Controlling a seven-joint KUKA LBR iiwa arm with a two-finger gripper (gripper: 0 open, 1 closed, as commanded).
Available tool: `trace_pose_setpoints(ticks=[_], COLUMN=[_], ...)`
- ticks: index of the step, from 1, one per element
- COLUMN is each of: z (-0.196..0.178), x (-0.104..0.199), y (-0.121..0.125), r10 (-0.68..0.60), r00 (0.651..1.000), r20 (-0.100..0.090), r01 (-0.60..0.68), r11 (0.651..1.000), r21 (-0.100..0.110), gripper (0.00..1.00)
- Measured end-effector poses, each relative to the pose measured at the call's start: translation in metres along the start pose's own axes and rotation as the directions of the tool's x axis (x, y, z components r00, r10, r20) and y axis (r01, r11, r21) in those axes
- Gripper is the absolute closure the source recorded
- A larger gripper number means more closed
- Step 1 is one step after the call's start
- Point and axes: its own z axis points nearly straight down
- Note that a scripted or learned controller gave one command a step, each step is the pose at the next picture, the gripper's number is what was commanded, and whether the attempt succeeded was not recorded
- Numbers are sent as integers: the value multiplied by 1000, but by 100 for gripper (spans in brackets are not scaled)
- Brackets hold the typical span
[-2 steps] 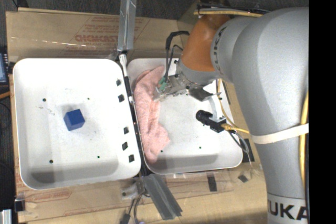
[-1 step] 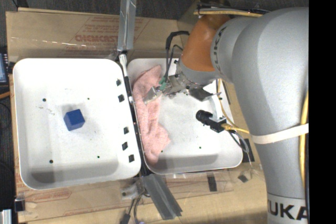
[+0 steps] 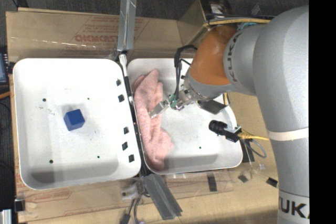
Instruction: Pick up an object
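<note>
The grey arm (image 3: pixel 262 60) with its orange band reaches in from the right over the right bin (image 3: pixel 220 160), its jaws lowered onto the pink cloth (image 3: pixel 149 118). Whether the jaws (image 3: pixel 160 107) are open or closed on the cloth I cannot tell, since the tips blur against the fabric. The cloth lies crumpled along the left side of the right bin, running from far to near. In the left bin (image 3: pixel 31 113), a blue cube (image 3: pixel 74 119) sits alone, well apart from the arm. Both bins rest on the desk (image 3: pixel 63 29).
</note>
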Motion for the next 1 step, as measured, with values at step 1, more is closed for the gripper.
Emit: trace_pose_setpoints(ticks=[1], z=[10], x=[-24], y=[-39], r10=[-66], r00=[998], r20=[1], r01=[66], r11=[998], r21=[-2], gripper=[0])
